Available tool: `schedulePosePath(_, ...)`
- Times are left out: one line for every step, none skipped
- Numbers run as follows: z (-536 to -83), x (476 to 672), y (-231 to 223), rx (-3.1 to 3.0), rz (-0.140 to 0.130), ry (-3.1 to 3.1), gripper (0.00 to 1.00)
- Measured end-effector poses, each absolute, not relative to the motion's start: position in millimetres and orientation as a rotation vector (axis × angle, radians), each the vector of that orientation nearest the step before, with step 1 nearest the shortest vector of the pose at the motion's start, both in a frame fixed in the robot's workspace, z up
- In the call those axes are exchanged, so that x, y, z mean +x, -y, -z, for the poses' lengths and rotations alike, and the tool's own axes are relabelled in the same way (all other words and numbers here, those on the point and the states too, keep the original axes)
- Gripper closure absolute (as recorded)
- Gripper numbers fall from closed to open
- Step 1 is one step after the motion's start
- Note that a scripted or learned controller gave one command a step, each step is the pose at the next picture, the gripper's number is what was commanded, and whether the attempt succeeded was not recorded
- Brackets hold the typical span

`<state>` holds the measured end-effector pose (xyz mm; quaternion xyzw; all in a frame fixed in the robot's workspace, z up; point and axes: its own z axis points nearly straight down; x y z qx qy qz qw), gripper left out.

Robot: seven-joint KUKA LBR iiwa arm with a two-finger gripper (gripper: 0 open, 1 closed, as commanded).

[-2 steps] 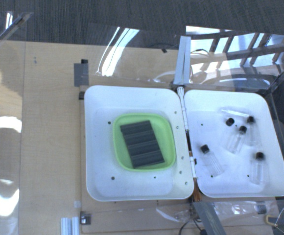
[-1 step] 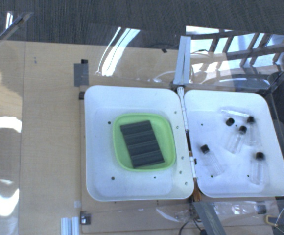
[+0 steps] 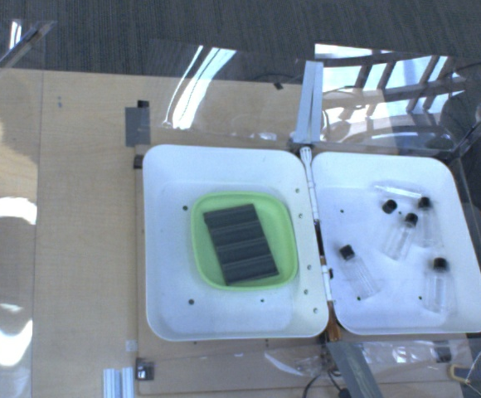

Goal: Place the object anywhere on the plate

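Gripper state cannot be told here, whether released or clenched, so nothing can be said to be in its grasp.

Nearest the side the arm reaches from is the right bin [image 3: 466, 309], which holds several clear vials with black caps, scattered and lying at different angles. One vial [image 3: 358, 274] lies near the bin's left wall. Another vial [image 3: 398, 239] lies toward the middle, and a third vial [image 3: 434, 293] sits near the right of the bin.

Further left, the left bin [image 3: 167, 305] carries the green plate [image 3: 200, 222] at its centre. A dark ribbed block [image 3: 240, 244] lies flat on the plate, slightly skewed and wholly inside the rim.

If that block is the object meant, the placing looks done. If a vial is meant, the pick is what needs care. The glass is clear, round and apt to roll, so I would close across the body just below the cap of the vial by the left wall, which is closest to the plate. Then I would lift it over both bin walls and set it low on the bare green margin beside the block.
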<state>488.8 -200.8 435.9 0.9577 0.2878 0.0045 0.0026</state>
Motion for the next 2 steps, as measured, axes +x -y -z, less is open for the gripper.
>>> schedulePosePath(-435.7, 488.8, 204.6, 3.056, -0.014, -0.708, 0.0)
schedulePosePath(-436.0, 488.5, 205.3, 3.093, -0.014, -0.516, 0.0)
